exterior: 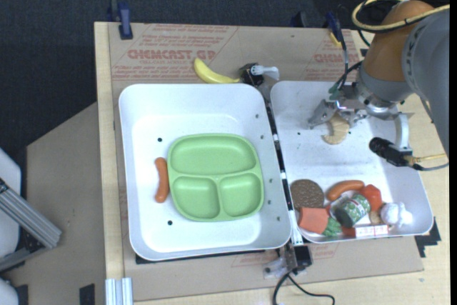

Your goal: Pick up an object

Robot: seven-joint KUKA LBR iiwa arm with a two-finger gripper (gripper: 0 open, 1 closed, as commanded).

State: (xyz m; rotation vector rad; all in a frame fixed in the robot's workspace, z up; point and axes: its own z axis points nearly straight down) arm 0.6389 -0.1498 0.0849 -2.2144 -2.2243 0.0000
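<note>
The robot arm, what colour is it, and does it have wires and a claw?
The arm is big, round and grey, with an orange band above the wrist. A yellow cable loops over it. The claw is small, silvery metal.

Grey arm (428,53), orange band (389,46)

One fixed overhead camera, slanted down (arm entering from right) on both bins (136,153).

The gripper (334,118) hangs over the far part of the right bin (296,153), at a tan food piece (335,131); toy foods (350,211) crowd its near end; the left bin (136,153) holds a green divided plate (214,176), a sausage (161,179) left of it
</note>
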